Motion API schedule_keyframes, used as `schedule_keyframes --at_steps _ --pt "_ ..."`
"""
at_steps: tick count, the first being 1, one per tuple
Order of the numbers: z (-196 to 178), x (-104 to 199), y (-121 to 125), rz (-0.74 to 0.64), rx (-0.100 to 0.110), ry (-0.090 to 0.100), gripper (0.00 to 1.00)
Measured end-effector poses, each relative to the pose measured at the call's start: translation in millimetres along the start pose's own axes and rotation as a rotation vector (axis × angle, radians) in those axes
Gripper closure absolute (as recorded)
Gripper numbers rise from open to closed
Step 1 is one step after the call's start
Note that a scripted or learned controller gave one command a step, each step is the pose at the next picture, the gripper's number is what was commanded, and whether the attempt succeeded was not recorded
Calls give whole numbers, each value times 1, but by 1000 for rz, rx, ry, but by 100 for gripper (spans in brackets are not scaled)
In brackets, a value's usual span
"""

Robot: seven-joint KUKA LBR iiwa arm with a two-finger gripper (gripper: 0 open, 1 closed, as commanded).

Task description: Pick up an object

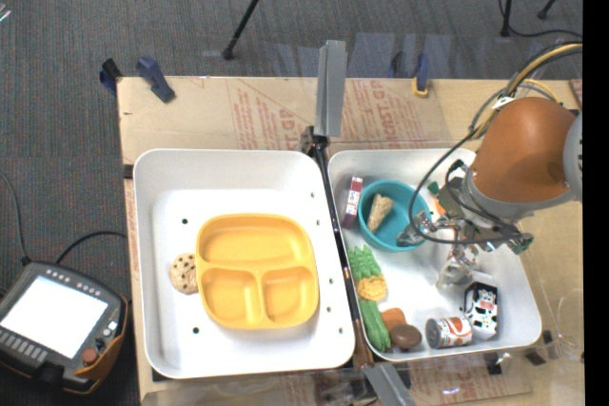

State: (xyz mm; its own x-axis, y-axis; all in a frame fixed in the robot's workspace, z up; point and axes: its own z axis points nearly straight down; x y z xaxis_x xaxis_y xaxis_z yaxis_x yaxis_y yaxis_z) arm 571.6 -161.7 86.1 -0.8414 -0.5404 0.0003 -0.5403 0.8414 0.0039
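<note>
Jaws: cannot tell how they stand | two-finger metal gripper [455, 269] low in right white plastic bin [521, 276] | just beside it: black-and-white cow-patterned carton [481, 309], red-and-white can [447, 332] | teal round bowl [390, 215] to its left | yellow divided tray [257, 269] in left bin.

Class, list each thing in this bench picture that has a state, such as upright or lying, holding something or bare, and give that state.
yellow divided tray: flat in the left bin, compartments bare
cookie: lying beside the tray, touching its left edge
teal bowl: upright, holding a beige food piece
red can: lying on its side
cow-print carton: lying in the right bin
gripper: low over the right bin
</note>
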Motion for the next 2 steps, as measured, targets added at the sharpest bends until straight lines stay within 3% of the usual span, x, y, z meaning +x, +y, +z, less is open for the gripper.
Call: schedule_keyframes --at_steps 1,2 --pt "-1 -60 30 14 1 -1 0" --pt "0 -54 47 34 0 0 0"
